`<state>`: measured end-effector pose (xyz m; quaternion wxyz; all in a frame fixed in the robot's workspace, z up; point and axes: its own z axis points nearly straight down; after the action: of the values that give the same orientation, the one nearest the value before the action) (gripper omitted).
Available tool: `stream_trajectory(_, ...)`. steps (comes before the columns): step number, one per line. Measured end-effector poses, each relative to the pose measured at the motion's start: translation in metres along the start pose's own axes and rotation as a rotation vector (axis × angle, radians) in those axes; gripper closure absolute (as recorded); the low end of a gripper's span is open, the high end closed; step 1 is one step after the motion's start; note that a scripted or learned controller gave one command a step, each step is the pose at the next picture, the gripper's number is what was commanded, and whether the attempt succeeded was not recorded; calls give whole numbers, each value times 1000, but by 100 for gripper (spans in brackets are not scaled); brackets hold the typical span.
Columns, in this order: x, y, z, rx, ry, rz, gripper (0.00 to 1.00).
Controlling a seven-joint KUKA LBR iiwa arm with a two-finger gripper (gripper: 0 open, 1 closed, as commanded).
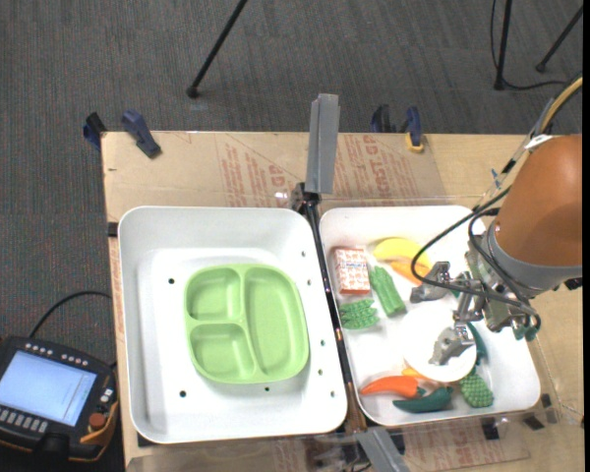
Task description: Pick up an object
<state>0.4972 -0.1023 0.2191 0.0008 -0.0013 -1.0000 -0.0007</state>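
- Gripper (454, 343) at lower right of frame, over white disc (439, 367) in right bin (523, 386); jaw state impossible to tell.
- Green divided plate (246, 323) in left bin (143, 264).

Robot lab: tripod legs (219, 35), teach pendant (47, 393)

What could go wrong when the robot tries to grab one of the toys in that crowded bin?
1. The gripper hangs over a white disc that looks flat, so it might slip off.
2. The orange piece, dark green piece and textured green piece crowd together nearby, so one could get bumped or grabbed by mistake.
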Motion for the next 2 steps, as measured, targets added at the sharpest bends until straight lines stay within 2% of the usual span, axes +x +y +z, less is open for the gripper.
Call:
stream_trajectory(1,-75,-14,126,2,-16,-24,0)
stream_trajectory(2,-138,16,131,-1,-5,10,0)
